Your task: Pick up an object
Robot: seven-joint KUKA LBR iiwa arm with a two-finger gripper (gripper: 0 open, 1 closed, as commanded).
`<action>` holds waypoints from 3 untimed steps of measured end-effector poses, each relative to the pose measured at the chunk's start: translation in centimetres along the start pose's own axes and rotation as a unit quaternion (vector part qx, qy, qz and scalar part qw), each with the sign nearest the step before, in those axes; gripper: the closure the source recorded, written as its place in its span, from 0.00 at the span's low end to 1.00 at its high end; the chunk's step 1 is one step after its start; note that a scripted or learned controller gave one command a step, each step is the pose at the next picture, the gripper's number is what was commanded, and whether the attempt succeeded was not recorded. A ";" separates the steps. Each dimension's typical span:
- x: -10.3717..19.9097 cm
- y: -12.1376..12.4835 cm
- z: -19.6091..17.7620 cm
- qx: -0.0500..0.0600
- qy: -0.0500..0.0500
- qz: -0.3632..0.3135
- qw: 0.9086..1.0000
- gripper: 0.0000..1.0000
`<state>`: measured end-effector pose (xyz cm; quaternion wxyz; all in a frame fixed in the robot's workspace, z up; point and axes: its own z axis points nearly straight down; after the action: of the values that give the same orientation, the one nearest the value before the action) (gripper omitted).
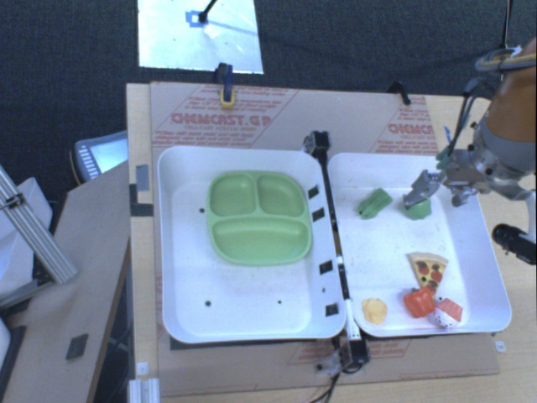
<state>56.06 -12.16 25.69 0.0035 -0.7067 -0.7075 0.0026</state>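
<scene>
**Gripper over green block, far edge of right bin**

We find the gripper [422, 193] poised at the right bin's [495, 263] far edge, directly above a small green block [419, 209]. We cannot tell whether the jaws are parted or clenched. A second green piece [374, 202] lies just beside, towards the bins' shared wall, its long axis slanting. We judge the block nearest; a straight descent should suffice.

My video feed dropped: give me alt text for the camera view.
The gripper hangs over the right bin by two green pieces. A pizza-slice toy lies nearer; the left bin holds a green divided plate.
</scene>
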 end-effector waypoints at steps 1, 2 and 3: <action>0.0 0.2 -0.5 -0.005 -0.001 -0.001 1.000 0.00; -0.3 0.8 3.8 -0.003 -0.001 0.000 1.000 0.00; 0.3 0.8 8.1 -0.003 0.000 0.000 1.000 0.00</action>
<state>56.77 -11.89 17.55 0.0012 -0.7065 -0.7077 0.0007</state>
